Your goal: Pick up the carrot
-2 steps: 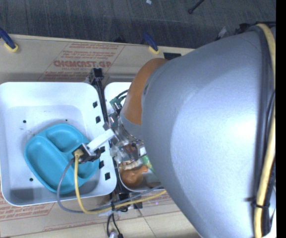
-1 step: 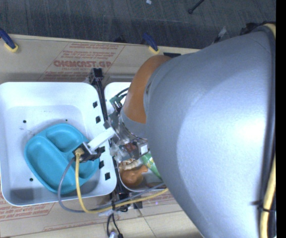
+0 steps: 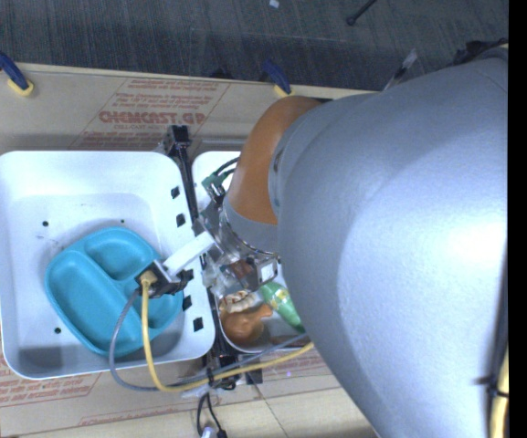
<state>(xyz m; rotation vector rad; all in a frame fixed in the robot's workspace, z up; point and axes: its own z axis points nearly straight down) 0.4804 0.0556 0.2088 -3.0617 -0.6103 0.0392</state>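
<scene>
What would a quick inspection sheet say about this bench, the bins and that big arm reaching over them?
Surface: bench covered in printed cardboard, with blue clamps at its far edge.
Job's things: an orange-brown item with a green part lies in the right bin under the arm; it may be the carrot, too hidden to be sure.
Clutter: blue divided plate in the left bin.
Grippers: gripper low over the right bin, beside the orange-brown item; no hold visible.
Cables: yellow cable and grey cable loop over the left bin's near edge.
Surroundings: dark carpet beyond the bench; grey arm covers most of the right bin.
</scene>
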